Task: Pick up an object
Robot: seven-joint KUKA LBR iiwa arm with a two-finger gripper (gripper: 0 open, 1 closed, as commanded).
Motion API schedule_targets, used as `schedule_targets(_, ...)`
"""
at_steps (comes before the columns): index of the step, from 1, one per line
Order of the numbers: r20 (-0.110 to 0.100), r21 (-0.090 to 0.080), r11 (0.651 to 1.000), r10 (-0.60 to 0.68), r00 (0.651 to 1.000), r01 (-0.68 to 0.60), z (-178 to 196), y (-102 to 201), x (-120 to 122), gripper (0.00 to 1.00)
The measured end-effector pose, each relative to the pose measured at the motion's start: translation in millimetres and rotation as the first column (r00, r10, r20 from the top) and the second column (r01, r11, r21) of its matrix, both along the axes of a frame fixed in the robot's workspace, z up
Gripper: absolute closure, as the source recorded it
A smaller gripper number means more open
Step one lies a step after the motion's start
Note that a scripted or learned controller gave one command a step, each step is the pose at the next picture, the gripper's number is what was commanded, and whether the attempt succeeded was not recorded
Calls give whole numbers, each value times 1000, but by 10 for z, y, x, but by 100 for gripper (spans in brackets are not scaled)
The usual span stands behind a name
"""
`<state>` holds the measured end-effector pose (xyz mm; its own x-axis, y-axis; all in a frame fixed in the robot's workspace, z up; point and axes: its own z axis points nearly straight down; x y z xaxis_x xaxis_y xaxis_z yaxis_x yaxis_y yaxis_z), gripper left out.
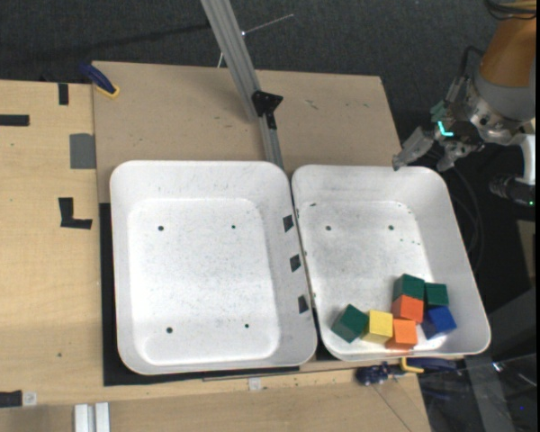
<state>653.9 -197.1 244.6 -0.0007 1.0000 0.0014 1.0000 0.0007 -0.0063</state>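
Several small blocks huddle in the near right corner of the right bin [360, 241]: a dark green block [349, 322], a yellow block [380, 323], two orange blocks [406, 320], two more green blocks [422, 290] and a blue block [439, 320]. My gripper [427, 154] hangs above the far right corner of that bin, well away from the blocks. Its fingers are spread open and nothing is between them.
The left bin [202, 259] lies beside the right one, their rims touching in the middle. A slanted metal rail [238, 48] runs down from the top to the bins' far edge. A blue and yellow clamp [101, 79] lies on the bench at the far left.
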Motion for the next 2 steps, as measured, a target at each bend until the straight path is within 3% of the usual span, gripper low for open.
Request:
schedule_targets(1, 5, -3, 1000, 1, 1000, -1, 37, -3, 8, 0)
schedule_targets(2, 1, -2, 1000, 1, 1000, -1, -400, 21, -9, 0)
